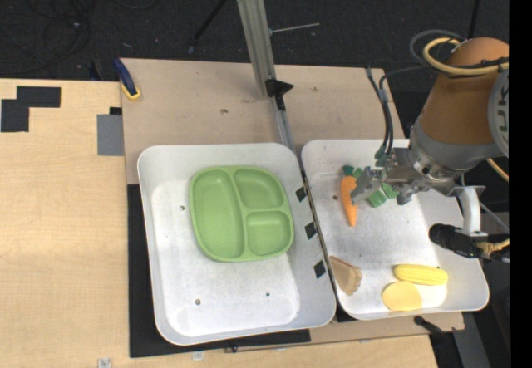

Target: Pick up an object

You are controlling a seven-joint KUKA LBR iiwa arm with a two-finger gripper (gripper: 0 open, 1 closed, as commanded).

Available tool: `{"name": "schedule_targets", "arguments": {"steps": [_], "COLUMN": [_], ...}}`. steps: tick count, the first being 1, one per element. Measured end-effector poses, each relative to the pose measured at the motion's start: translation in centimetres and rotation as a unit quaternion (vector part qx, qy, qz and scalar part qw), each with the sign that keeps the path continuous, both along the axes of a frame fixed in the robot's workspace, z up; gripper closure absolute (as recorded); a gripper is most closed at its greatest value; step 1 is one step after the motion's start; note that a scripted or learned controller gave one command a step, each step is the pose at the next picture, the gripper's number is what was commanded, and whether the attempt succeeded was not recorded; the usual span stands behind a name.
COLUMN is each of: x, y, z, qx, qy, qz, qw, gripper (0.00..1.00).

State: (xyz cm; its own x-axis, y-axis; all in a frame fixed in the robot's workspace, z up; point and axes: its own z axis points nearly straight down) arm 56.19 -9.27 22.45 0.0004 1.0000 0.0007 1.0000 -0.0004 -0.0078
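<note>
I'm low over the right bin (pixel 465 296), my gripper (pixel 371 188) just right of the orange carrot (pixel 348 200), a green piece (pixel 378 198) at my tips. Whether my jaws are wide or narrow, I cannot tell. Green divided plate (pixel 242 213) sits in the left bin (pixel 166 275).

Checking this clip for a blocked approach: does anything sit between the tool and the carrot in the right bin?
Nothing visible does. The tool is low in the right bin, right beside the carrot, with small green pieces around its tip.
</note>
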Motion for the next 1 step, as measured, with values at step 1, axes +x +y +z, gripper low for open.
{"name": "schedule_targets", "arguments": {"steps": [1], "x": [0.27], "y": [0.4], "z": [-4.42], "qx": [0.0001], "qy": [0.0], "qz": [0.0], "qw": [1.0], "gripper": [0.0]}}
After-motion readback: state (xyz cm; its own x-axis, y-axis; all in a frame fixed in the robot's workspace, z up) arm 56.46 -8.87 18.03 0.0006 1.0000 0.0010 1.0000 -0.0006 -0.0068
